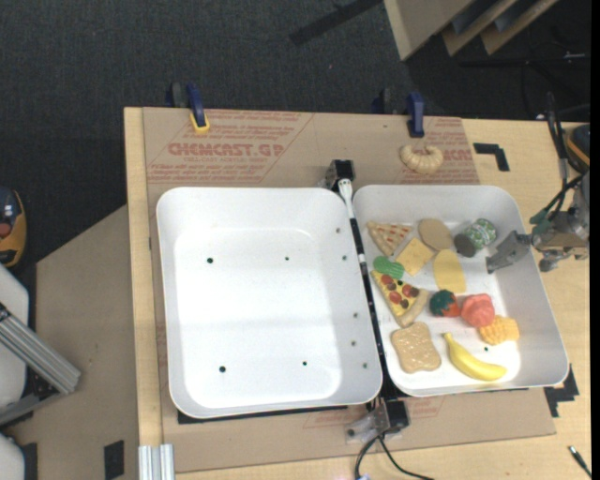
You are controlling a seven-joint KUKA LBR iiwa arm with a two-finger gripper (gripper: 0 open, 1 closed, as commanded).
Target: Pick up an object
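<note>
A brown board printed with red lettering covers the bench, held along its far edge by two blue-and-yellow clamps. Dark speckled carpet lies beyond the board's far and left edges. Pale wooden furniture stands past the far right corner. An aluminium rail crosses near the left edge.

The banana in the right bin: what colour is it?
Yellow; the banana shows best in the camera view, near the right bin's front edge.

Glossy white plastic bins, matt brown cardboard board
</note>
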